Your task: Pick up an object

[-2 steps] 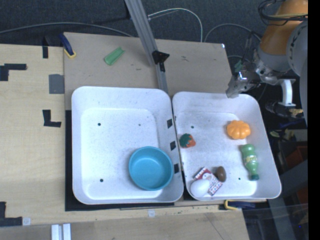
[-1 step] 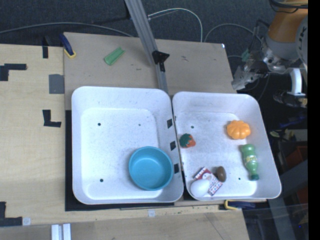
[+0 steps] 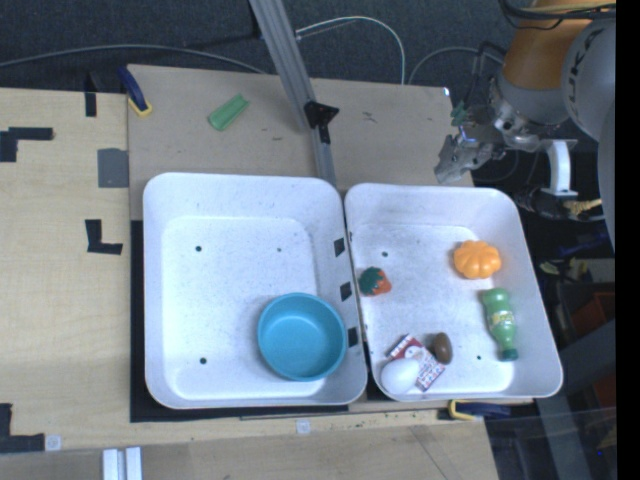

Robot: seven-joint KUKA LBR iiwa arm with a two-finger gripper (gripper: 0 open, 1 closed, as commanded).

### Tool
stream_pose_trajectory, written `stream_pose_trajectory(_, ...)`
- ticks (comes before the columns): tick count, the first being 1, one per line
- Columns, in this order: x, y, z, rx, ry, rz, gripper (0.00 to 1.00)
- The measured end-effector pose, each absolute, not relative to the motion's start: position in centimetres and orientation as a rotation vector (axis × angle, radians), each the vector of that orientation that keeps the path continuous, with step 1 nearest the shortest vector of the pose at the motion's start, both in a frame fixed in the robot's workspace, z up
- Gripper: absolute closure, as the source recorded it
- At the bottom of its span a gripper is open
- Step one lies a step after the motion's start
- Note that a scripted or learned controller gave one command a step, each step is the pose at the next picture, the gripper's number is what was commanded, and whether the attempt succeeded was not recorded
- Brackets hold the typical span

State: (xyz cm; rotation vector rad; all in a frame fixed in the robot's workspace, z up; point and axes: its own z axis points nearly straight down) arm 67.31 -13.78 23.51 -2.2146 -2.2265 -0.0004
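You have the desk [image 3: 60, 268] filling most of the frame, and on it two white bins side by side: the left bin [image 3: 240, 218] at centre, the right bin [image 3: 430, 218] toward the right. The arm [image 3: 560, 38] comes in at the upper right, with its orange band at the top edge. A grey pole [image 3: 285, 58] slants down from the top centre to the seam between the bins.

In the left bin, a blue bowl [image 3: 301, 335] sits at the lower right corner. In the right bin you see a green bottle [image 3: 499, 321] lying near the right wall, an orange pumpkin-like toy [image 3: 476, 258] just above it, a white egg [image 3: 400, 375] at the bottom wall touching a red-and-white packet [image 3: 421, 365], a small brown piece [image 3: 441, 347] beside those, and a red-and-green toy [image 3: 375, 281] near the left wall.

The gripper [image 3: 458, 160] hangs just beyond the right bin's upper edge, apart from every object; you cannot tell whether the jaws are apart or together.

A green block [image 3: 228, 112] lies on the desk at upper left.
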Motion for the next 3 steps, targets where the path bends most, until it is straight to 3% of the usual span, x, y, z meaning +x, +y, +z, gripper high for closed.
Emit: stream_pose_trajectory(3, 63.7, 2.5, 24.9, -2.211, -2.227, 0.000, 1.00)
